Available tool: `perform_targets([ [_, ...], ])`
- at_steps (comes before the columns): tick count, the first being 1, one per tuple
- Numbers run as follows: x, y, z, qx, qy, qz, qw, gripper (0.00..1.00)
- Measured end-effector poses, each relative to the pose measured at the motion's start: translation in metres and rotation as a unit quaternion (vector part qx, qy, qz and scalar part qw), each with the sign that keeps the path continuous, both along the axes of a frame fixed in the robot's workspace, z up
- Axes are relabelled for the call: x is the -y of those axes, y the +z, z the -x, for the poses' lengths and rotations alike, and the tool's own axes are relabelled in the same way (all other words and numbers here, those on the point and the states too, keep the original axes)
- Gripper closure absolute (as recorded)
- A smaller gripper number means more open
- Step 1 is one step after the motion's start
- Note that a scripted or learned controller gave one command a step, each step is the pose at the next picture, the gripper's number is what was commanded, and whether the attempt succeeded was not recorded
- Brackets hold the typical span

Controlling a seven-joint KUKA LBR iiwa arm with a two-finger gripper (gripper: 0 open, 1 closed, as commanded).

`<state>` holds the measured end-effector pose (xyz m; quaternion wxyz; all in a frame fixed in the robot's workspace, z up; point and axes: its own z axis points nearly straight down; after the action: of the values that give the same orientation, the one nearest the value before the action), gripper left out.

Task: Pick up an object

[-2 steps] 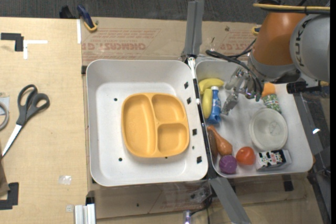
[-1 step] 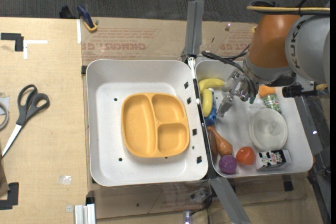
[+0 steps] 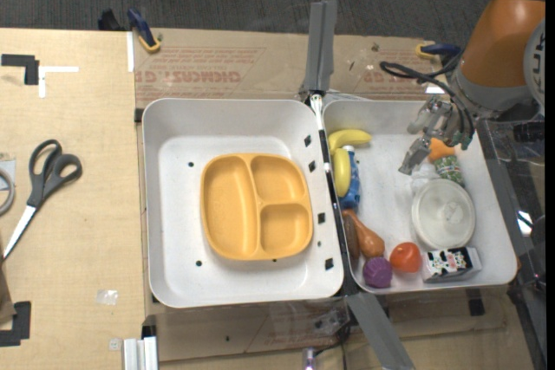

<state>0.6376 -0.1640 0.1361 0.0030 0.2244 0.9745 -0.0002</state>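
Note:
My gripper (image 3: 418, 150) hangs over the upper middle of the right bin (image 3: 498, 212), tilted down and to the left, with bare bin floor under its tip. Just right of it lies an orange object (image 3: 443, 149) with a pale green piece (image 3: 449, 168) below. A banana (image 3: 349, 137) lies at the bin's upper left, above a yellow and blue item (image 3: 345, 175). A white round lid (image 3: 443, 214) rests at the middle right. Along the front lie a brown drumstick shape (image 3: 363, 234), a purple item (image 3: 377, 272), a red ball (image 3: 405, 256) and a black-and-white carton (image 3: 451, 263).
The left bin (image 3: 165, 212) holds a yellow divided plate (image 3: 257, 205). Scissors (image 3: 42, 178) lie on the wooden bench at the far left. A grey divider bar (image 3: 321, 48) runs between the bins at the back. The arm's orange band (image 3: 507, 30) stands at the upper right.

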Motion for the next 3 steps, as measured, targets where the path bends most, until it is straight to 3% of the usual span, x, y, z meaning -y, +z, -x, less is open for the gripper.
perform_targets([
  [1, 0.025, -0.042, -0.011, 0.0, -0.009, 0.0002, 1.0, 0.0],
  [2, 0.025, -0.03, -0.013, 0.004, -0.008, 0.0015, 1.0, 1.0],
  [3, -0.007, 0.103, 0.0, 0.0, 0.017, 0.0002, 0.9999, 1.0],
])
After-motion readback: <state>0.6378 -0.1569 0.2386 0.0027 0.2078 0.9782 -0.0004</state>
